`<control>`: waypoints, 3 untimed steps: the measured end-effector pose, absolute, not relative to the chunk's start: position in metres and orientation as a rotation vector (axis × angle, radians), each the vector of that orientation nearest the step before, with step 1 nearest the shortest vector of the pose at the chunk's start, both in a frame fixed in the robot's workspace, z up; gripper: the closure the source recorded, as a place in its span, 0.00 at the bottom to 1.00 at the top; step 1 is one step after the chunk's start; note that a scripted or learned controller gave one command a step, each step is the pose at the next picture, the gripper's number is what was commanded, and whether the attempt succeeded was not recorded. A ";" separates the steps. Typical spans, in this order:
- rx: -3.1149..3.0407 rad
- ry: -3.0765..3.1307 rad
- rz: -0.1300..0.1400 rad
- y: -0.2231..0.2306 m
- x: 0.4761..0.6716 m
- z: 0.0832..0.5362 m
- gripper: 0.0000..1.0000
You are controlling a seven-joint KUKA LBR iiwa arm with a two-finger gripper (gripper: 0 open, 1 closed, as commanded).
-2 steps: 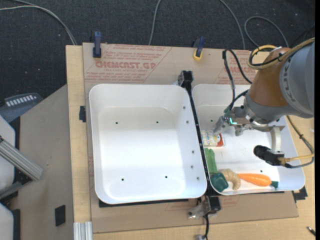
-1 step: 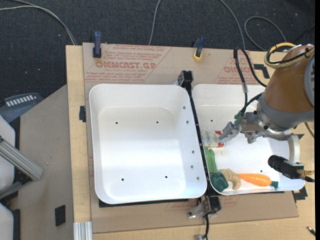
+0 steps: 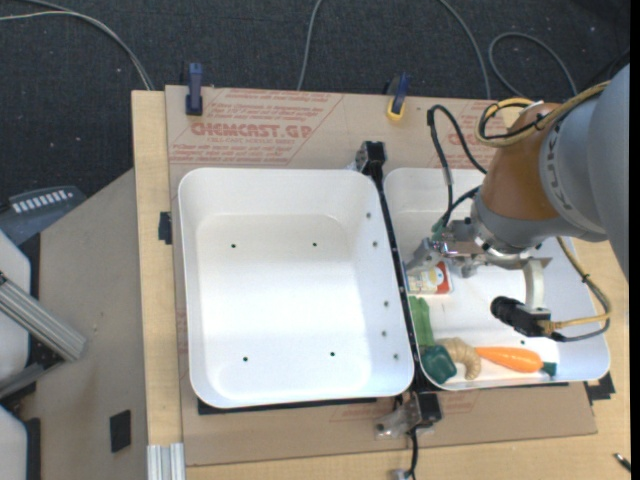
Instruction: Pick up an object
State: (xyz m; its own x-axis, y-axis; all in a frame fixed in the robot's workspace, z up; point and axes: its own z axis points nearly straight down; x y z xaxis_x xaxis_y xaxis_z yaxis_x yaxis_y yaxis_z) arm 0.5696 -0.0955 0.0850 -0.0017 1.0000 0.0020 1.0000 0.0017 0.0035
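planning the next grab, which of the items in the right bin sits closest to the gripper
The small red-and-white packet, at the right white bin's left wall just below the gripper. The green scoop, tan ginger-like piece and orange carrot lie farther, along the near edge.

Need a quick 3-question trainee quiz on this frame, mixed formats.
1. True or false: the orange carrot lies in the left bin.
2. Which bin is the arm reaching over? A) left B) right
3. Fill in: the green item lies near the right bin's ____ corner, beside the divider between the bins.

Key: 1 false, it lies in the right bin. 2 B. 3 near-left, at the lower left of the camera view.
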 end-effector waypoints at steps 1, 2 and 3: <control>2.214 2.214 0.012 -0.098 0.572 0.101 1.00; 2.222 2.216 0.001 -0.152 0.614 0.119 1.00; 2.227 2.218 -0.003 -0.209 0.606 0.083 1.00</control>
